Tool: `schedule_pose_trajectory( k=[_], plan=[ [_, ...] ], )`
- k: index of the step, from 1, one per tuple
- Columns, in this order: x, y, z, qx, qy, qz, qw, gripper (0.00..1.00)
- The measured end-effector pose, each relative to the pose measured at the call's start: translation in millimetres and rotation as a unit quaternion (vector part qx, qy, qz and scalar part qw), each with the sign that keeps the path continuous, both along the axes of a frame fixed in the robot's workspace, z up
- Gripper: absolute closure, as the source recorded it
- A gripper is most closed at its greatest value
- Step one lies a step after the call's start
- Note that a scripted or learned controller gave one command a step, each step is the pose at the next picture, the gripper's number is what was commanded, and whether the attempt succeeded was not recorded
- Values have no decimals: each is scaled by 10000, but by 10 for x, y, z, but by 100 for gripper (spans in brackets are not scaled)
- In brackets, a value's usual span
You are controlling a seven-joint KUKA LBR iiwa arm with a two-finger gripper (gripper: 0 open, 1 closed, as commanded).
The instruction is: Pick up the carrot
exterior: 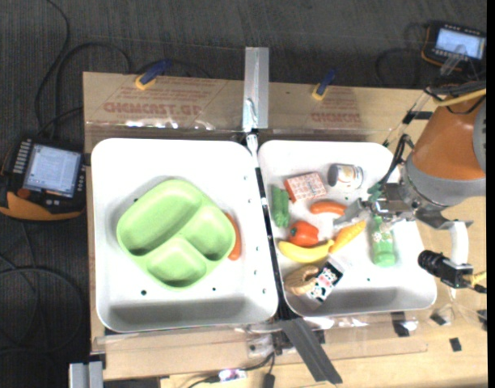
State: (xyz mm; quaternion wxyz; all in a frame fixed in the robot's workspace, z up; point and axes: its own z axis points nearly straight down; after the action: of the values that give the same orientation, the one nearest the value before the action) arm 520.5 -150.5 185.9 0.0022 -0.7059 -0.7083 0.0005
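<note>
While the fingers (pixel 370 208) hover, grip unclear, carrot (pixel 349 233) lies beside banana (pixel 306 250) in right bin (pixel 409 293), green tray (pixel 175 231) in left bin (pixel 110 297)

— What do I have under my bench here?

— A dark grey ribbed carpet floor (pixel 110 14) fills the top of the frame and runs down its left side, with thin black cables (pixel 45 111) looping across it.

— And the bench itself?

— A light brown wooden bench top (pixel 183 95) with faded red lettering, under a clear plastic sheet held by two blue-and-yellow clamps (pixel 153 73) near the upper middle. An upright grey metal post (pixel 256 79) stands between them.

— Anything beside my bench?

— An orange-edged handheld control pendant with a lit screen (pixel 44 176) lies on the carpet at the left. A second lit pendant (pixel 456 45) sits in the upper right corner. Light is even, without hard shadows.
</note>
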Motion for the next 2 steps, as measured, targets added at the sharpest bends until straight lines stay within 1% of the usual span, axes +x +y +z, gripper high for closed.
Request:
schedule_pose_trajectory(
  k=[1,2],
  plan=[
    [135,109,-968,-26,-71,-128,9999,0],
    [139,121,-875,-12,-75,-129,9999,100]
  ],
)
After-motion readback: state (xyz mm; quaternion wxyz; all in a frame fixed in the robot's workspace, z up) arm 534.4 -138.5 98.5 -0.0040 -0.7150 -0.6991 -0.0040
